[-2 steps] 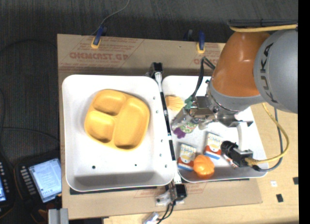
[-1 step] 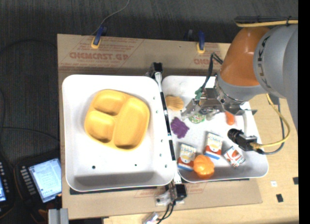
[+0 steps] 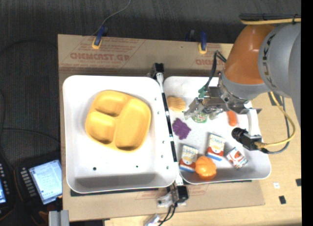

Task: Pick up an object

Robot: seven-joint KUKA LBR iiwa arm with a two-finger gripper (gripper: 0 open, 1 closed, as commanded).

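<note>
Purple grape bunch [image 3: 181, 128] — small, knobbly.

We see a yellow divided tray [image 3: 118, 120] lying in the left bin [image 3: 78, 171]. Both bins rest on a brown board [image 3: 105, 54] covering the desk, held at its far edge by two clamps, one blue [image 3: 100, 36] and one yellow [image 3: 202, 44]. A small lit screen [image 3: 45, 180] sits at the lower left.

arm [image 3: 274, 49]: cut by right edge | green-topped can [image 3: 199, 117]: partly hidden under jaws
</note>
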